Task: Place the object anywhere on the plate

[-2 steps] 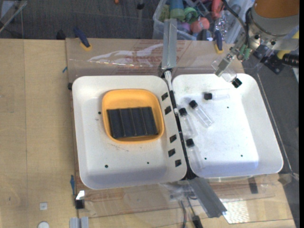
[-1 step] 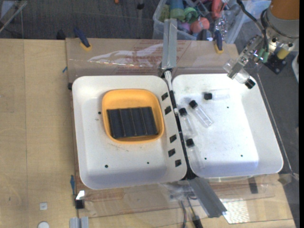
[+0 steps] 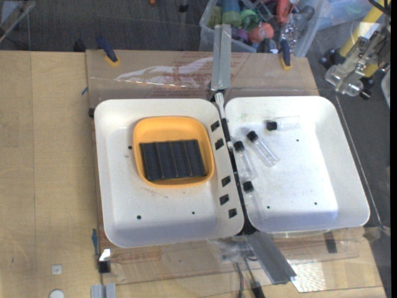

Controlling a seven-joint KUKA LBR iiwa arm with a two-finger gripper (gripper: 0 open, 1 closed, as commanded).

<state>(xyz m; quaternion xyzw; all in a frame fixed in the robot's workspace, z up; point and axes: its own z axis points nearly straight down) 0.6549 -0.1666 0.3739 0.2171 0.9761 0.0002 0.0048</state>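
Observation:
An orange plate (image 3: pixel 173 126) with rounded corners sits in the left white bin (image 3: pixel 118 203). A dark grey ribbed rectangular block (image 3: pixel 172 159) lies flat on the plate, covering its middle and front. In the right white bin (image 3: pixel 322 185) lie several clear vials with black caps: one near the back (image 3: pixel 280 125), one slanted in the middle (image 3: pixel 263 149), and one close to the divider (image 3: pixel 243 159). A further black cap (image 3: pixel 247 185) rests by the divider nearer the front.
A metal divider strip (image 3: pixel 224 160) with black clips runs between the bins. Behind the bench stands a clear tub of coloured toys (image 3: pixel 260 11). Metal hardware with yellow parts (image 3: pixel 350 67) stands off the bench's back right. Blue clamps (image 3: pixel 110 53) hold the backboard.

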